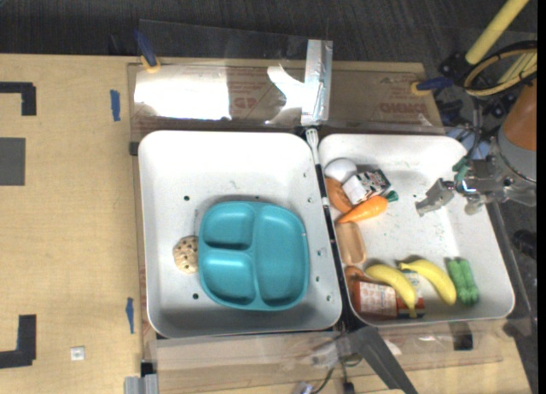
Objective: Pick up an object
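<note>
We see the gripper point(450, 195) over the right bin point(426, 149), by its right wall; whether its claw is spread or pressed together we cannot tell. To its left the carrot point(365, 209) lies against the left wall, long axis left-right, green tip pointing right and slightly far. Two bananas point(414, 280) lie near.

The arm point(520, 141) is cut off at the right edge, its fingers point(435, 199) blurred
</note>
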You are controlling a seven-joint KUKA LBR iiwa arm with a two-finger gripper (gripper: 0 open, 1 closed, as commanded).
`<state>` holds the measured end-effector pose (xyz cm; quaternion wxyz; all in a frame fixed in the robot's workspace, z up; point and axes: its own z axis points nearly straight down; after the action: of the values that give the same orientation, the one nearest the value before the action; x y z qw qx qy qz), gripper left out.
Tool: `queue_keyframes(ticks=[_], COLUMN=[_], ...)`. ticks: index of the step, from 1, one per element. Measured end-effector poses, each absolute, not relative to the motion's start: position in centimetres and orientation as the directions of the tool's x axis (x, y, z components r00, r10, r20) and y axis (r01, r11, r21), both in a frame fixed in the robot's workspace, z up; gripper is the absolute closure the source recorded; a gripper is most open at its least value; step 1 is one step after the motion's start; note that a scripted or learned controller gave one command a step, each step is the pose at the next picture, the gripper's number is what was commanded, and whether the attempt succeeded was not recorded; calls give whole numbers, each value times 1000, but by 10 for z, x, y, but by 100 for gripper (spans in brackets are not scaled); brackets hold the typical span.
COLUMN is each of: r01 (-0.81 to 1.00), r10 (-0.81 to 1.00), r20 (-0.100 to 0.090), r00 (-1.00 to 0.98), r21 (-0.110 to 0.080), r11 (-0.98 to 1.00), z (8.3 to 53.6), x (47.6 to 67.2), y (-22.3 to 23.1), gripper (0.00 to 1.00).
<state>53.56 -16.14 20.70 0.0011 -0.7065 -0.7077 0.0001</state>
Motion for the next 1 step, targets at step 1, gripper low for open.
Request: queue_keyframes(ticks=[1], r01=[991], r10=[991], r20=[2], r00=[-135], r21=[-2], r11=[135], z=[163], x=[523], y=[-163], gripper=[0])
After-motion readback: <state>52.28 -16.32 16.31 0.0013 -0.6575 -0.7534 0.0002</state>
